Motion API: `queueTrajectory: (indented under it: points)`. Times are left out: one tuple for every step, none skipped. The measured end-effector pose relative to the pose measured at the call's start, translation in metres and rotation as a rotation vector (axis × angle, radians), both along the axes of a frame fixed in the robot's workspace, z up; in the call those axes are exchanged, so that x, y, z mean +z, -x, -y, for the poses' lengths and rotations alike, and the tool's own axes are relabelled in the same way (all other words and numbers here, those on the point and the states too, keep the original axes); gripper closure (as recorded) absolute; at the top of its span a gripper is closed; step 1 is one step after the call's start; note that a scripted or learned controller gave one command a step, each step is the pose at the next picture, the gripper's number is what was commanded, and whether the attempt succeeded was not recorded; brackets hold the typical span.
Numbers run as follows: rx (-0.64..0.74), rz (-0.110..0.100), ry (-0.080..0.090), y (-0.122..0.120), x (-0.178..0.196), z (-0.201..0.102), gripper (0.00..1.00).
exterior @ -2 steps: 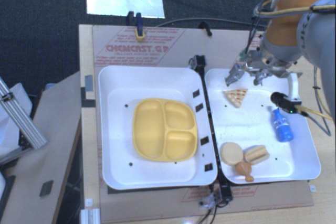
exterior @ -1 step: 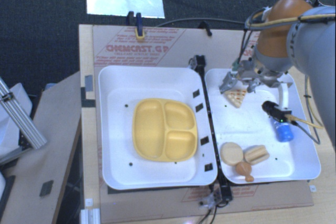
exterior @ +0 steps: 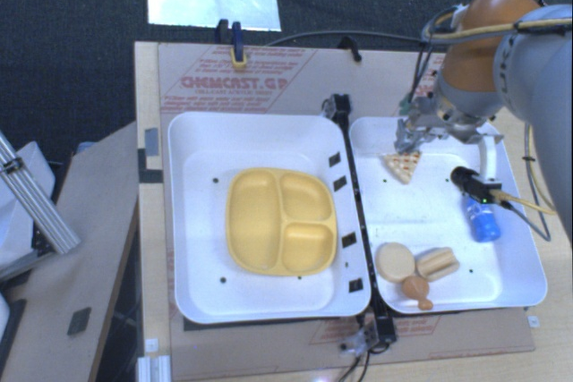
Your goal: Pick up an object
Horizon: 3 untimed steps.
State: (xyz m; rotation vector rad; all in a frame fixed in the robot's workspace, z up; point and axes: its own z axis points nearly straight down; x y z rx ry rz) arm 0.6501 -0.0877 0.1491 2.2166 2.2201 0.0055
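Camera view.

1. Arm position. The gripper hangs over the far part of the right bin, reaching in from the view's right. It is low, and its tip is just above the wedge.
2. Jaws. I cannot tell from this angle whether they stand wide or narrow, because the wrist body hides the gap. I see nothing between them.
3. Task thing. I judge the wedge to be the target, since it is the item nearest the tip. It lies flat on the bin floor, just beside the tip on the side nearer the camera. I cannot confirm contact.
4. Other items in the right bin. A disc, a roll and a small brown piece sit close together at the near edge, well apart from the gripper. A blue thing lies near the right wall.
5. Left bin. It carries a yellow plate, and the arm is not over it.

Progress, as I judge it:
- The approach is done or nearly done.
- Closing on the wedge is not yet shown.
- The lift is not yet done, as every item rests on a bin floor.
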Motion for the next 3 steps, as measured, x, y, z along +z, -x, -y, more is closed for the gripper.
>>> queueTrajectory:
  points:
    - [-0.001, 0.001, 0.0, -0.007, 0.05, 0.008, 1.0]
    - [0.002, -0.001, 0.0, -0.008, 0.077, 0.008, 1.0]
    - [0.006, -0.005, -0.002, 0.011, 0.086, -0.047, 1.0]
